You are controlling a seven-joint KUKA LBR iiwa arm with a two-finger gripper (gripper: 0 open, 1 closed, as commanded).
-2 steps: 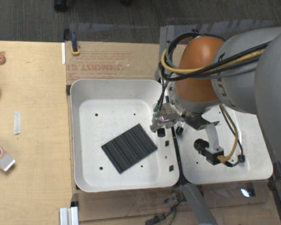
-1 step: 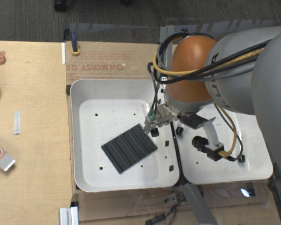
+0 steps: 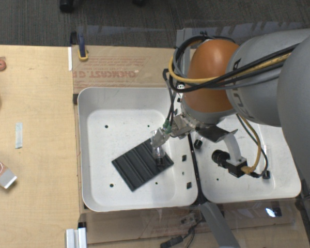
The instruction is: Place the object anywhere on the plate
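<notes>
Over the dark ribbed plate [image 3: 141, 164] in the left bin [image 3: 93, 138], I see my gripper [image 3: 159, 151] at its right edge; I can't tell its state or spot the object, so placement looks unfinished

Open bin floor [image 3: 113, 125] around ribbed plate [image 3: 139, 165]

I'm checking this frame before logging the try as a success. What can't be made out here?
- Whether the end effector holds anything: too small and blurred over the dark ribbed plate, camera view.
- The plate's right corner: covered by the end effector.
- Much of the right bin: hidden by the arm.
- Task object: none identifiable.
</notes>
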